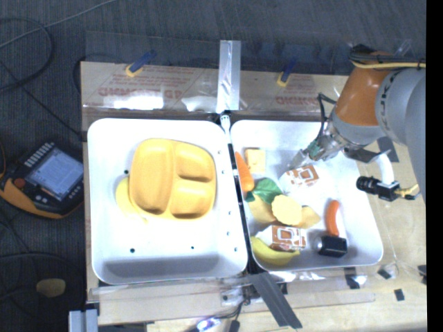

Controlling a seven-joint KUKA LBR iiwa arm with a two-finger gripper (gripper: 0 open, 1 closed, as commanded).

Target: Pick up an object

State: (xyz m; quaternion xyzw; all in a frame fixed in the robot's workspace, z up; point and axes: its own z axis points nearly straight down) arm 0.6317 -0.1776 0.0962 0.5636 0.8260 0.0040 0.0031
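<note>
A: Camera view puts the arm (374, 99) at the upper right of the frame, reaching down-left into the right bin (367, 213). What is the hand doing?

B: The hand (315, 153) sits low over the upper middle of that bin, just above a small white carton with orange print (302, 177). It looks close to touching the carton, but I cannot tell whether the hand is open or closed, and nothing shows between its tips.

A: What else lies in that bin?

B: A carrot (244, 173) along the left wall, a pale yellow block (255, 160) beside it, a green leafy piece (266, 189), a potato-like lump (287, 210), a second printed carton (288, 237) resting on a banana (273, 254), a red sausage (333, 216) and a black block (333, 245) at the lower right.

A: And the left bin (104, 254)?

B: It holds a yellow divided tray (172, 178), turned over, in its middle
</note>
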